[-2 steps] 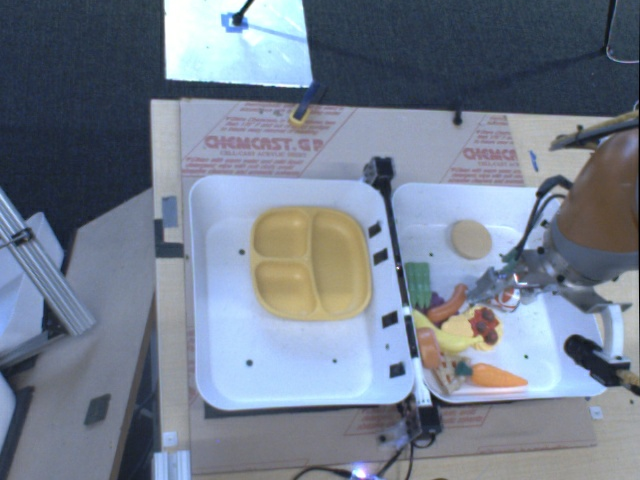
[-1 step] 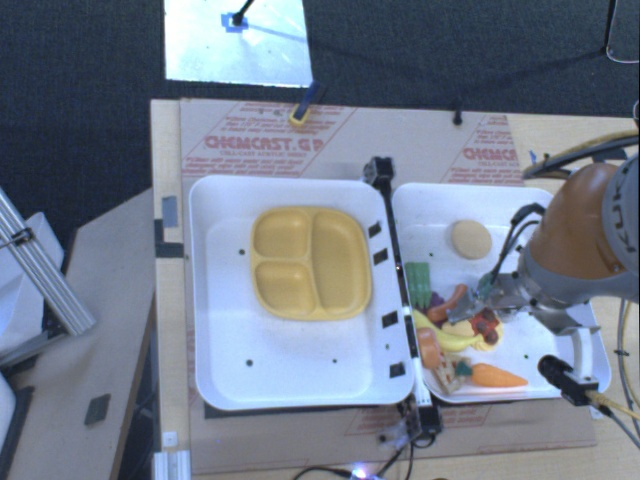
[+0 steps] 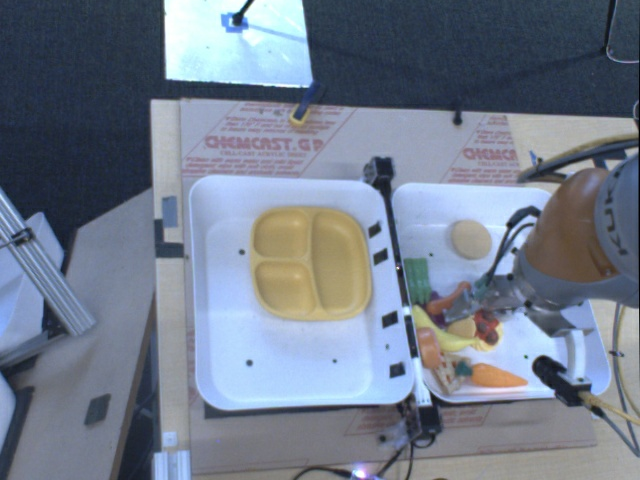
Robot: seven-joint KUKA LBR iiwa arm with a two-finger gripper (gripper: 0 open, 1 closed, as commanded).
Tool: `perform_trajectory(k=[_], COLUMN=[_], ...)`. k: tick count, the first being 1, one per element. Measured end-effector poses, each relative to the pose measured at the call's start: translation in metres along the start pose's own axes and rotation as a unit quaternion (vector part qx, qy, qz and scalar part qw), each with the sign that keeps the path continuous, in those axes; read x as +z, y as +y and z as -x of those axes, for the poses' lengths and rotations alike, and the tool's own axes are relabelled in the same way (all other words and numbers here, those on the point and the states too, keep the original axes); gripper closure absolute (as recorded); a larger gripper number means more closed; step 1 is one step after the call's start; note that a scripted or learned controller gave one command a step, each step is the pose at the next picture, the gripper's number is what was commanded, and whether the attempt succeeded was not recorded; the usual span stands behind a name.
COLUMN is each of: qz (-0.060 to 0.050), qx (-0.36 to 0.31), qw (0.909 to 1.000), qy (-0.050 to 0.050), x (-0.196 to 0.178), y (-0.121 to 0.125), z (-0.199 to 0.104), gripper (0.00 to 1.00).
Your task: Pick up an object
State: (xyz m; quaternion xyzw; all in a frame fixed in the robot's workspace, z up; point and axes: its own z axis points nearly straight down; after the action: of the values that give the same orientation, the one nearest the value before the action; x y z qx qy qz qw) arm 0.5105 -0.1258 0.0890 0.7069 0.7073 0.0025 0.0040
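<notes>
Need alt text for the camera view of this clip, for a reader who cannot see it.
A grey-and-orange robot arm reaches from the right into the right bin, its gripper low over a pile of toy food. The left bin holds a yellow divided plate.

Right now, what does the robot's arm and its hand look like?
The arm is a thick rounded body, grey with a broad orange band above the wrist. Black cables loop along its near side toward the hand, which is a smaller grey metallic piece with dark parts. A yellow and black cable bundle arcs above the arm at the picture's right.
</notes>
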Motion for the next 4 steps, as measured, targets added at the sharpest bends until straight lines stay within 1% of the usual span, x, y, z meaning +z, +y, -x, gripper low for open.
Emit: perform_trajectory(k=[1,2,3,4], qz=[0.006,-0.001,0.000,-0.003], qx=[0.001,-0.002,-0.002,-0.002], qw=[1.0000,1.0000,1.0000,1.0000], qy=[-0.003,0.001,0.000,0.001], x=[-0.013,-0.070,-0.135,-0.135], y=[0.003,0.002,0.004,0.005], z=[0.003,-0.006,-0.007,-0.007], gripper=[1.00,1.00,1.00,1.00])
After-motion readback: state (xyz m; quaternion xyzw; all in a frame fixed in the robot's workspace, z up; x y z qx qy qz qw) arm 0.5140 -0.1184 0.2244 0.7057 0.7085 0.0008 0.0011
